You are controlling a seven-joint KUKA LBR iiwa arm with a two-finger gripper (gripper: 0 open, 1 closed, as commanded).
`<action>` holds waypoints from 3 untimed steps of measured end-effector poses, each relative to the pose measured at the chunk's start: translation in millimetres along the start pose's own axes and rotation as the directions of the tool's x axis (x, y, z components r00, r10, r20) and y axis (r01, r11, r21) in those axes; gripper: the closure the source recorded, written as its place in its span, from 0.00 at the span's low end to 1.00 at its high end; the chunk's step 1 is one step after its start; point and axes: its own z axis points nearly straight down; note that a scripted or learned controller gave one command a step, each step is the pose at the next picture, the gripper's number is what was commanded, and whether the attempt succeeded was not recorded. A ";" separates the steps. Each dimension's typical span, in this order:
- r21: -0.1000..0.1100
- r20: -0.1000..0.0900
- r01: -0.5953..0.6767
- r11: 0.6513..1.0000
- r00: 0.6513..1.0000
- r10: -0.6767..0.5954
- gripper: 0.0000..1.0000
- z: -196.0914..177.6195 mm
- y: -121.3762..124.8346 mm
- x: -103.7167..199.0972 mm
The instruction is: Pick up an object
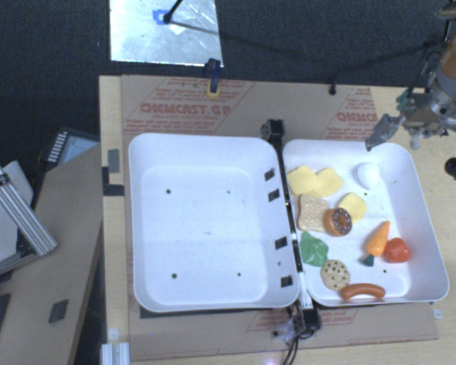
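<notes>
1. i see the gripper (pixel 399 131) at the upper right, above the far rim of the right bin (pixel 429 226); its fingers stand apart and nothing sits between them
2. the right bin carries all the candidates: a white egg (pixel 368 175) nearest the gripper, yellow pieces (pixel 315 181), a cracker (pixel 312 211), a donut (pixel 339 221), a carrot (pixel 378 238), a tomato (pixel 397 250), a green leaf (pixel 314 249), a cookie (pixel 335 274) and a sausage (pixel 362 291)
3. the left bin (pixel 205 219) bears no items i can make out
4. i judge the egg the handiest target: it lies apart from its neighbours, with room for a finger on each side
5. it looks like light, rigid toy food, smooth and rounded, so i expect it to squirt out of a off-centre pinch; i would close across its widest middle
6. the flat cracker and cookie look hard to get fingers under; the carrot offers a firmer grip across its thick end
</notes>
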 end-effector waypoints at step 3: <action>-0.003 0.001 0.000 1.000 1.000 0.000 1.00 173.5 -35.0 26.7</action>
